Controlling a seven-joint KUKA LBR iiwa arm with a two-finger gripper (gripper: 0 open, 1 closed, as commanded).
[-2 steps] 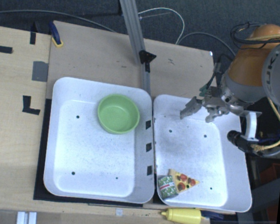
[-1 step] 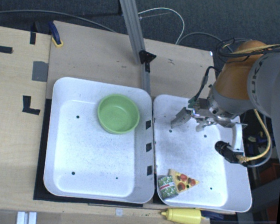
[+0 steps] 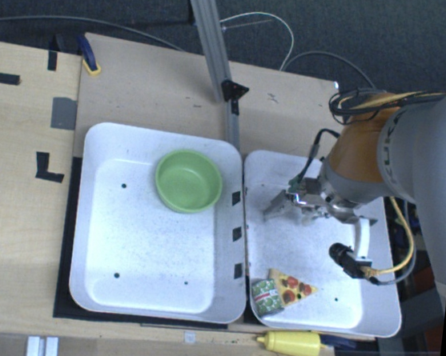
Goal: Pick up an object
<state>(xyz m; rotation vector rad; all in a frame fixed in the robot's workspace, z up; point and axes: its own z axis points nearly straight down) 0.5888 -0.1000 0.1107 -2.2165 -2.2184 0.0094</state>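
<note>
Lying just outside the right bin's near rim, a yellow bottle (image 3: 293, 344) rests on the tabletop (image 3: 9, 211). Inside the right bin (image 3: 368, 312), at its near left corner, sit a pizza slice toy (image 3: 294, 287) and a green packet (image 3: 266, 297), touching each other. Farther back, the end effector (image 3: 279, 210) hangs over that bin's middle, fingers spread and gripping nothing, well apart from the pizza slice. The left bin (image 3: 90, 278) holds a green bowl (image 3: 189, 181) near its far rim.
</note>
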